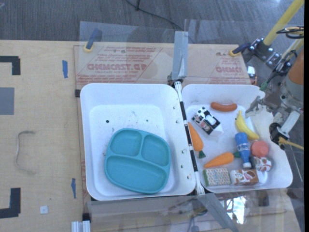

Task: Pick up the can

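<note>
The end effector (257, 106) hangs over the far right side of the right bin (286, 177); whether it is released or clenched cannot be told, and nothing is seen held in it. The can (263, 164) – white with red markings – lies toward the camera from the end effector, well apart from it, near the bin's front right corner. A red round thing (259, 148) sits just beside the can on the end effector's side. A banana (244, 125) lies near the end effector, just to its left and slightly toward the camera, with a blue bottle (242, 146) beyond it. Left of the end effector lies a sausage (224, 107). Far to its left, the left bin (96, 95) holds a teal divided plate (139, 161) – both bins rest on the surface (38, 105).
</note>
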Robot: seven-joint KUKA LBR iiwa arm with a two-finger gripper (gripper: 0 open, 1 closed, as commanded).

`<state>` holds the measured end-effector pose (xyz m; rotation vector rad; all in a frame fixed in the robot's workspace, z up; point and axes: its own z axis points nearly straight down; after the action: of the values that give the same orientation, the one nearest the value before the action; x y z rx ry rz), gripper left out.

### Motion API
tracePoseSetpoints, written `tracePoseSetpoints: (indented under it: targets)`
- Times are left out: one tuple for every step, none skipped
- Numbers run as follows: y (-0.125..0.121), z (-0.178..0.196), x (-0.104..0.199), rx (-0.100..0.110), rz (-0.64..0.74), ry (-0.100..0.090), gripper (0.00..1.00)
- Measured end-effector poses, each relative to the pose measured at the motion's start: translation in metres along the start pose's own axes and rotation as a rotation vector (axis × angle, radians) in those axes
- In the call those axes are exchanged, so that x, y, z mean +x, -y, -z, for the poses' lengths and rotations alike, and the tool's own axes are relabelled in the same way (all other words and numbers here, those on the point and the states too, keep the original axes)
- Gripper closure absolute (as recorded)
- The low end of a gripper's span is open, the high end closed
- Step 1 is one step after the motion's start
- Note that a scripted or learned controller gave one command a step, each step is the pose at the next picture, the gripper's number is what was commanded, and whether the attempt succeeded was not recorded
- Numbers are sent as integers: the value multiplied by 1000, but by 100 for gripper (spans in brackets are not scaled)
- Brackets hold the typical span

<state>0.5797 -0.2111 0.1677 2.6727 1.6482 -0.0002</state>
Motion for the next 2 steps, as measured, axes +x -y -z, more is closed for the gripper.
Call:
tracePoseSetpoints:
  targets:
    - [39,-59,7,3,47,-1,0]
    - [89,-78,-35,1,-117,-10,0]
